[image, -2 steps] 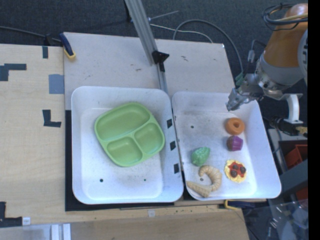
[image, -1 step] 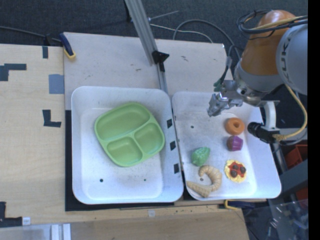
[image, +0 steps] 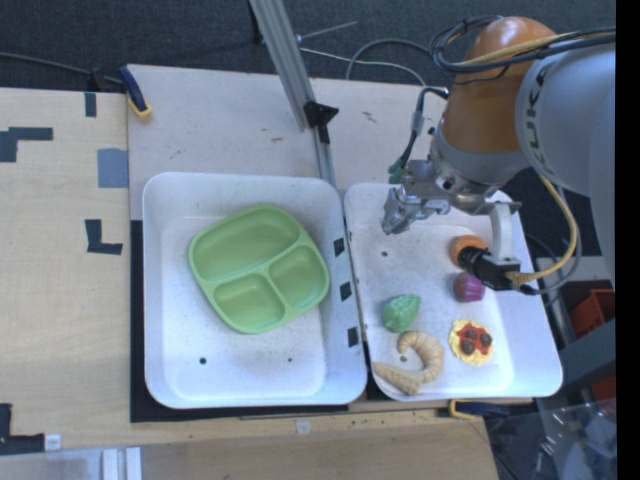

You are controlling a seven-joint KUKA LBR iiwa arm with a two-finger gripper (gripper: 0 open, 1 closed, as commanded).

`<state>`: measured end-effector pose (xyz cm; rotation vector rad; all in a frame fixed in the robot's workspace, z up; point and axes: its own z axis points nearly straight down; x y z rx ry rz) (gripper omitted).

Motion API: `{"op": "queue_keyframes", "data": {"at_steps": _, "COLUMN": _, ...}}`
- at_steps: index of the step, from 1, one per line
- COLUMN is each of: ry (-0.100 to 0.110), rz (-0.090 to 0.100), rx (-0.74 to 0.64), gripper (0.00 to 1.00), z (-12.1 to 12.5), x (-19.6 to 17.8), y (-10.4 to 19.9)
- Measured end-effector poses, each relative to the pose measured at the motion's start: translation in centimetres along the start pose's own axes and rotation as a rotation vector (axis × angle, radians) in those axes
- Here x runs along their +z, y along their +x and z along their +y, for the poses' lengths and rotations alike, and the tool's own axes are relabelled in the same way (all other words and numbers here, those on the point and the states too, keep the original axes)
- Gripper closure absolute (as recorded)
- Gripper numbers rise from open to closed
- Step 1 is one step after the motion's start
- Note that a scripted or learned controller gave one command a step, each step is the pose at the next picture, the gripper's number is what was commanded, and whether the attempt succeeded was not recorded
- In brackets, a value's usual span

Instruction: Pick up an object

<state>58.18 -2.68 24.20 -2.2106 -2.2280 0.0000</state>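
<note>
Two white bins on the bench: left bin [image: 160, 268] has a green divided plate [image: 259, 266], right bin [image: 535, 358] the toy food. Gripper [image: 398, 213] hovers over bare floor at the far end, holding nothing; can't tell its opening. Looks like the approach step: the green broccoli-ish lump [image: 401, 311] lies nearer the camera, so it needs to move over and drop.

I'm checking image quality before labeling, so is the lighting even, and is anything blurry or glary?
Camera view: lighting soft and even, faint shadows under the green tray; glare spot on the arm's orange band; small toys like the purple one look soft and low in detail.
</note>
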Motion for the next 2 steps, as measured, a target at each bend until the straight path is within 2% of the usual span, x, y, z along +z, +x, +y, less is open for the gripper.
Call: {"op": "queue_keyframes", "data": {"at_steps": 2, "ry": 0.001, "rz": -0.001, "rx": 0.000, "gripper": 1.00, "z": -2.4, "x": -0.5, "y": 9.9}}
